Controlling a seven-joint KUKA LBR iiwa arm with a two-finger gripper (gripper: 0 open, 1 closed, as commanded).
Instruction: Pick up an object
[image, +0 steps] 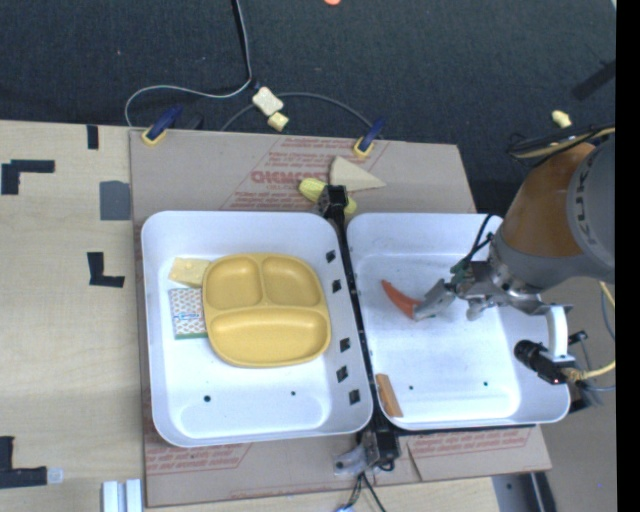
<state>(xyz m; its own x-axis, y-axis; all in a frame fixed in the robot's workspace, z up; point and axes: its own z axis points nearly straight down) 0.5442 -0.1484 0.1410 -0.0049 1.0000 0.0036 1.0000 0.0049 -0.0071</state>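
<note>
In the right bin (440, 400) a small orange-red curved object (399, 296) lies near the middle left. My gripper (452, 299) hangs low over the bin just to its right, one finger (432, 303) reaching the object's right end and the other finger (478, 305) well apart, so it stands open. Nothing sits between the fingers. A small brown piece (388, 395) leans at the bin's lower left edge.
The left bin (240, 415) holds a yellow divided plate (266, 308), a pale yellow block (187, 270) and a patterned card (186, 312) beside it. The arm's grey and orange body (555, 225) covers the right bin's far right corner. Clips and cables lie beyond the bins.
</note>
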